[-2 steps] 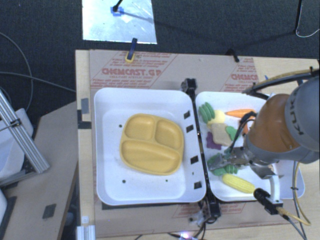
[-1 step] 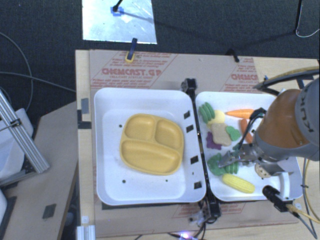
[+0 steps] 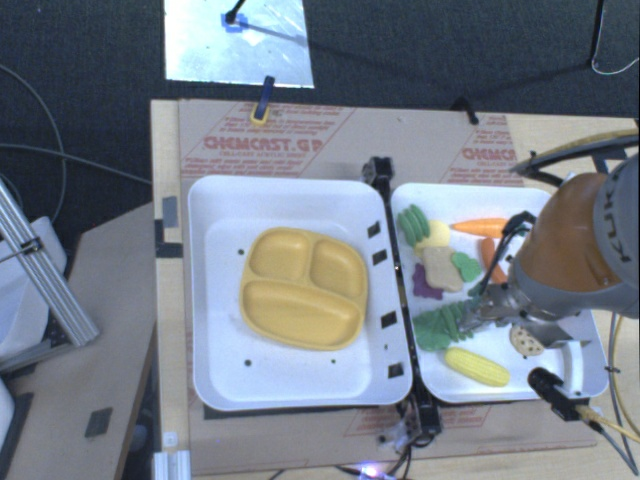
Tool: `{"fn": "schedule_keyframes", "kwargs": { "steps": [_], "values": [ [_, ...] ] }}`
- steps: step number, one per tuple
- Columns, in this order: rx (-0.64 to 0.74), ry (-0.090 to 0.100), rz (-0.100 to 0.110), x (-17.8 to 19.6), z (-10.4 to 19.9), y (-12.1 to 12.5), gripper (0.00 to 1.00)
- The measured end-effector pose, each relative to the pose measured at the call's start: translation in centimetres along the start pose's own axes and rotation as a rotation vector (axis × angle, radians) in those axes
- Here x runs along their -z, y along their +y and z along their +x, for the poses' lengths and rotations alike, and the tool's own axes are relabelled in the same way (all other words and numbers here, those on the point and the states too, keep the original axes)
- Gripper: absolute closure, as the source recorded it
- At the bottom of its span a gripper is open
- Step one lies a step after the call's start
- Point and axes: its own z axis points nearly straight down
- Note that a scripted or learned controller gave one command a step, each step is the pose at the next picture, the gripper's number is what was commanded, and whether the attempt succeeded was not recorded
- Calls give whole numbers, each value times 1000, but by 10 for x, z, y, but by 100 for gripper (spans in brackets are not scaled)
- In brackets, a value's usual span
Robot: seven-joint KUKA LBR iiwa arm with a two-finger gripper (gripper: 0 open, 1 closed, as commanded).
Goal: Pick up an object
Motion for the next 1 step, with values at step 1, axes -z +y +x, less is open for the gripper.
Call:
{"fn": "schedule_keyframes", "kwargs": {
  "steps": [1],
  "values": [
    [0, -4, -14, -20, 11, 31, 100]
  ]
}}
